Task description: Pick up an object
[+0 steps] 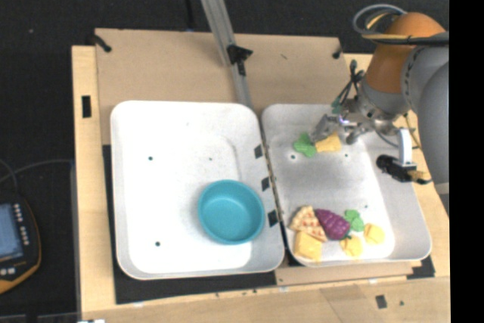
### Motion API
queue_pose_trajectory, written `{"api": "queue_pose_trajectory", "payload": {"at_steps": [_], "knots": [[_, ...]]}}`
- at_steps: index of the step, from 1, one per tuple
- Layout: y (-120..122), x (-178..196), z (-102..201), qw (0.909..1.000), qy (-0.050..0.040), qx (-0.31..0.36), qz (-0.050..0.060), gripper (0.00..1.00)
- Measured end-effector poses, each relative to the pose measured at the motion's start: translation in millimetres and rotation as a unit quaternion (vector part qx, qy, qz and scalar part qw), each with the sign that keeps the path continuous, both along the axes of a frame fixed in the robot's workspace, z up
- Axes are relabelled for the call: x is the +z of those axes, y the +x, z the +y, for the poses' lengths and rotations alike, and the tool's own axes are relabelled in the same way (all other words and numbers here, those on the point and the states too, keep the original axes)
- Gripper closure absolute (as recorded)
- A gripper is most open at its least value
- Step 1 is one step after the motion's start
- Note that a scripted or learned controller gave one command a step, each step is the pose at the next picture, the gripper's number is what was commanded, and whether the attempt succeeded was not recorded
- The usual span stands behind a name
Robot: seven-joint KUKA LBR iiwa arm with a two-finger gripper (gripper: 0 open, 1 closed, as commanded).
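Gripper (338,131) beside yellow-and-green toy (319,144)

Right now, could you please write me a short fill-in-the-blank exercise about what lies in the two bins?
1. The blue bowl sits in the ____ bin.
2. The gripper hangs over the ____ bin, close to a small yellow piece.
3. Beside that yellow piece lies a small ____ piece.
4. The purple toy lies among the cluster at the right bin's ____ edge.

Missing words: left; right; green; near
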State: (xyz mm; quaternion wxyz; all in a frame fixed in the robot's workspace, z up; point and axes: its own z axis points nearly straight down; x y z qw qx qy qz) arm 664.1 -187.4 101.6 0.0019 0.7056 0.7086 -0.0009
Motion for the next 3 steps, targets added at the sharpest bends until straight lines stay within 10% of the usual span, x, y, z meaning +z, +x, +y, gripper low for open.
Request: {"api": "queue_pose_trajectory", "payload": {"at_steps": [1, 3], "knots": [[3, 16, -2, 1.0, -0.0026, 0.001, -0.006, 1.0], [4, 127, 5, 1.0, 0.0011, 0.0, -0.004, 1.0]]}}
